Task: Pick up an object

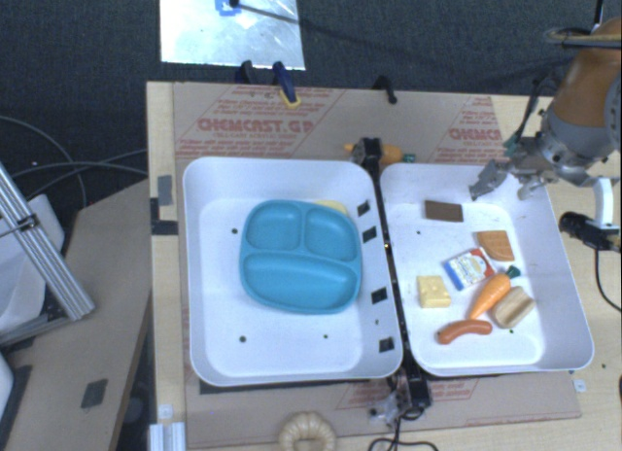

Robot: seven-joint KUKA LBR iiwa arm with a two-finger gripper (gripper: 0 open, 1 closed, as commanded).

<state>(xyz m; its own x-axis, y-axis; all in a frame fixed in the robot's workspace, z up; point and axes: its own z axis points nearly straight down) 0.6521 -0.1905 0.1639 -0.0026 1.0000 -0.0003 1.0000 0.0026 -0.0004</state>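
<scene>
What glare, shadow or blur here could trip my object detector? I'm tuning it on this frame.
Camera view: strong glare on the reflective sheet at top; soft shadow along the blue divided plate edge; the pincer looks slightly soft; the toy carrot and cheese cube are evenly lit and sharp.

Bright, even overhead light; glare on the foil sheet [231, 10]; soft shadows; slightly grainy focus.
</scene>
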